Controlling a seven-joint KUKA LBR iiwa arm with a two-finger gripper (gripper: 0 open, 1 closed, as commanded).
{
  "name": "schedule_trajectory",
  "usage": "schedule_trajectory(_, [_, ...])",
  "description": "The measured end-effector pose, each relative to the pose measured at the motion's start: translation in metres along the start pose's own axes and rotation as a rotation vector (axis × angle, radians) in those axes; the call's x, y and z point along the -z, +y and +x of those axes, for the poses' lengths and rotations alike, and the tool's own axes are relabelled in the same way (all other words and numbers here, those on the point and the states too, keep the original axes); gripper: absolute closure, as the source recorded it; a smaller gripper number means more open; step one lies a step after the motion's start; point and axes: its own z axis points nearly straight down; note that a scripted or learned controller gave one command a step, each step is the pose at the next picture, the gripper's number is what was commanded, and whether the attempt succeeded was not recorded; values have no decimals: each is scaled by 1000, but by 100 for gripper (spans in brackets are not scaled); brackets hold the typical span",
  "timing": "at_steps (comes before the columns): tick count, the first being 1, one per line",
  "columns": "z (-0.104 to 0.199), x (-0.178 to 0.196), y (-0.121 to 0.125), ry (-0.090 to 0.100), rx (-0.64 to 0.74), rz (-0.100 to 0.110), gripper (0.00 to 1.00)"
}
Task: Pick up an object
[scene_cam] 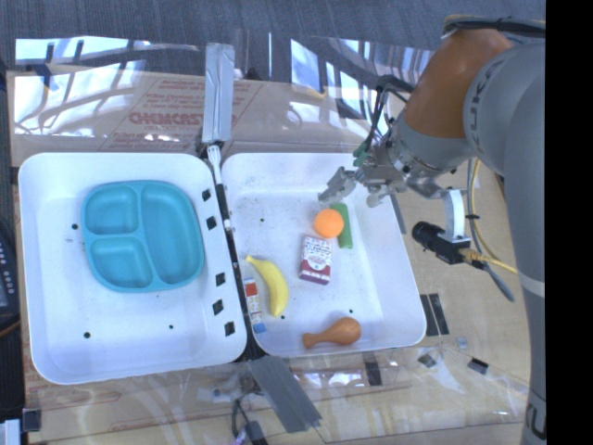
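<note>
approach step, nothing picked yet. gripper (357,185) hangs over the far side of the right bin (394,286), jaws spread, nothing between them. nearest target: orange ball (328,222) just below it, touching a green item (346,227). small carton (317,259), banana (271,286) and drumstick toy (333,333) lie nearer the camera. next move, as i read it: centre over the ball, descend, close. risk: ball rolls off.

bright even light, window glare on the bench (111,82), mild softness
</note>
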Motion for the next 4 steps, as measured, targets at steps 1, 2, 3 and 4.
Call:
schedule_trajectory(1, [-46,-131,21,-1,-80,-5,0])
schedule_trajectory(2, [-45,-121,21,-1,-75,-3,100])
schedule_trajectory(3, [18,-19,24,-2,97,-6,100])
schedule_trajectory(4, [19,-10,24,-1,102,-3,100])
